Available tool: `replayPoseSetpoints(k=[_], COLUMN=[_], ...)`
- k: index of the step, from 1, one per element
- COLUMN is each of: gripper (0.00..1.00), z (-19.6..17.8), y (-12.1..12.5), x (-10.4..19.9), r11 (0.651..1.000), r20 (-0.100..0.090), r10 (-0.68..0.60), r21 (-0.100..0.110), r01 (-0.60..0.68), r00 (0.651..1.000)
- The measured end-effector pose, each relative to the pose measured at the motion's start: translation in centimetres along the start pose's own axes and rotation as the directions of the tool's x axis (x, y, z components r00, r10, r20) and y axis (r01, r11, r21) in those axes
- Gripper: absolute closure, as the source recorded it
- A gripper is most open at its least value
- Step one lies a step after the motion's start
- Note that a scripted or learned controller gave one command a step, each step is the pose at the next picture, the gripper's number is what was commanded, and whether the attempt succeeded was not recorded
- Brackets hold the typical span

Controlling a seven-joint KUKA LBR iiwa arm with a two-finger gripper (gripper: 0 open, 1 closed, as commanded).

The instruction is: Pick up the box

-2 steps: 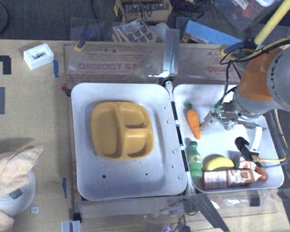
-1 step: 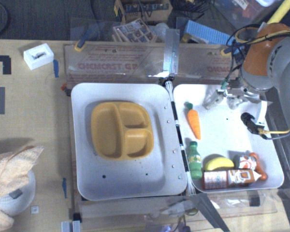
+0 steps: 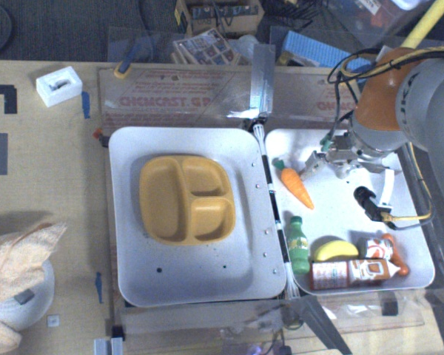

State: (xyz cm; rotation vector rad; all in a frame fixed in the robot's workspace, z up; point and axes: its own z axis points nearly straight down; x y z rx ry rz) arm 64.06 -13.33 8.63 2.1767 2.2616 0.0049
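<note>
Orange-white carton box (image 3: 353, 271) (lying flat), gripper (image 3: 327, 156) near tapered carrot (image 3: 297, 186)

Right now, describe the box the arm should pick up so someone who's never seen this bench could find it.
Look in the right white bin, along its front edge. The flat orange, white and red carton box lies on its side there, just in front of the yellow banana and right of the green bottle. It is the only rectangular printed item in that bin.
</note>
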Motion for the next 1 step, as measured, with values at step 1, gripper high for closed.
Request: replayPoseSetpoints(k=[1], gripper=[0.0], z=[-0.02], y=[-3.97], x=[-5.2], r11=[0.991], r20=[0.001], r10=[0.132], r21=[0.001], r01=[-0.132], r00=[0.991])
